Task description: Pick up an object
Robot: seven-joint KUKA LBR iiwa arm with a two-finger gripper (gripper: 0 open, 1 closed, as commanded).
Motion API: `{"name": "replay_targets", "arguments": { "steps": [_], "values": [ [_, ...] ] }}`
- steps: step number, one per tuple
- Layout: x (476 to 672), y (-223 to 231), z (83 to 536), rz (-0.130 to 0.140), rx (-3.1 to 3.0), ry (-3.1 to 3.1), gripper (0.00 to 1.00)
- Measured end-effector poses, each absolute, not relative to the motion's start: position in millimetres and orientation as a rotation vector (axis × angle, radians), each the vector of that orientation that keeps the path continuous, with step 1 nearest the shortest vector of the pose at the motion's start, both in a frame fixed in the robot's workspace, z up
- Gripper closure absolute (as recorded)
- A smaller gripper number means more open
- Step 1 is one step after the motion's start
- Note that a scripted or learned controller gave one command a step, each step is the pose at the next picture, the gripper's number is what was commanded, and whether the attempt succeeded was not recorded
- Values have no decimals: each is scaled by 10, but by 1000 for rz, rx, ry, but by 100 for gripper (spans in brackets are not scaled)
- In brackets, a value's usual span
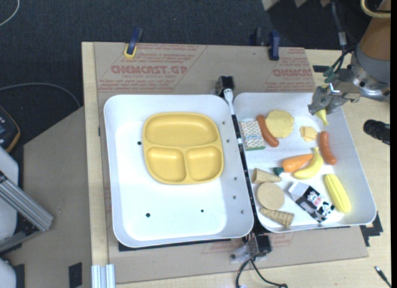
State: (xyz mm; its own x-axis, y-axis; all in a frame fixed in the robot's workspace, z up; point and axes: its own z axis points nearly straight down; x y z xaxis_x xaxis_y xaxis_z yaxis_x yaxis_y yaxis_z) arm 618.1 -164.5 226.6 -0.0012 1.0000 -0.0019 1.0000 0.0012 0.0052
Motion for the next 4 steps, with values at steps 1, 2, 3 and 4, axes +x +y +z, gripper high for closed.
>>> {"name": "replay_targets", "arguments": {
  "steps": [1,2,3,4],
  "values": [
    [6135,-1110,2371,3,2216,2230,100],
    [6124,-584,2424,2,2217,2230,100],
    [6124,11,2299,-1,2217,2232,100],
    [6013,262,2346,-2,2220,2228,100]
  ]
}}
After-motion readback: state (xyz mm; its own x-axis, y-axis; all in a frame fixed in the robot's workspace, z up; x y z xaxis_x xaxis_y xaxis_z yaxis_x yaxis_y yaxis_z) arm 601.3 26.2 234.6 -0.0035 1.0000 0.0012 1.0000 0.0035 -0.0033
